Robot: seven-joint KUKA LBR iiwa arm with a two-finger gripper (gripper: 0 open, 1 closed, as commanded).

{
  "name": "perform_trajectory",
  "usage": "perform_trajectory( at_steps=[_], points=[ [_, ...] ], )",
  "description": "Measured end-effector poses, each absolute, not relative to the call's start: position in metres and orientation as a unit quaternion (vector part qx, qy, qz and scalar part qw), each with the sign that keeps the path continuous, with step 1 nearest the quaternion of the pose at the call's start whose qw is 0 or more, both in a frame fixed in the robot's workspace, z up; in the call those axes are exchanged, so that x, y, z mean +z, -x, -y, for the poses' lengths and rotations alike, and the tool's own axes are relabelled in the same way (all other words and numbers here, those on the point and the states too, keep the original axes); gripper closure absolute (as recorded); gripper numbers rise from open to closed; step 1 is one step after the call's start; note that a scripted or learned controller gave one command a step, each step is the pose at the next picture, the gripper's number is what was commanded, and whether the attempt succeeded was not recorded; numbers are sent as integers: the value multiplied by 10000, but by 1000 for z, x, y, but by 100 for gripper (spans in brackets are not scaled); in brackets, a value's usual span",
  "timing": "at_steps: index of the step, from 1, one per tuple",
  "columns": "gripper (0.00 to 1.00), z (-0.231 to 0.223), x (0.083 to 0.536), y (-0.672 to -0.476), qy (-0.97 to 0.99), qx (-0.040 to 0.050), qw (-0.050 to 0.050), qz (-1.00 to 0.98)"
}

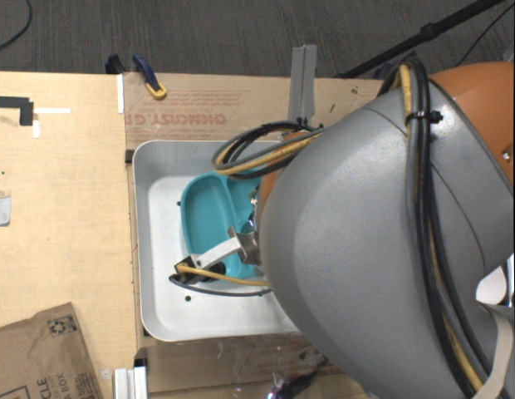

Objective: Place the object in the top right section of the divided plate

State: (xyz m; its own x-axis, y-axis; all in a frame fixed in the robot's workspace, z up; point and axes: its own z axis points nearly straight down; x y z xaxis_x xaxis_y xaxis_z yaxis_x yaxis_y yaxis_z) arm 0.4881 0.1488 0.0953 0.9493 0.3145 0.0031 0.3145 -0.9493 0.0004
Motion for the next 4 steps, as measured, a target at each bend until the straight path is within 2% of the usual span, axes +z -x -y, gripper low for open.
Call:
perform_trajectory(
  at_steps=[1,2,3,4],
  points=[
    [100,-142,96,-480,9443,-34,-4,3292],
    [100,-77,191,-477,9692,25,-4,2463],
    [100,-108,322,-503,9006,26,-8,4346],
    [100,-172,192,-477,8776,33,-1,4794]
  ],
)
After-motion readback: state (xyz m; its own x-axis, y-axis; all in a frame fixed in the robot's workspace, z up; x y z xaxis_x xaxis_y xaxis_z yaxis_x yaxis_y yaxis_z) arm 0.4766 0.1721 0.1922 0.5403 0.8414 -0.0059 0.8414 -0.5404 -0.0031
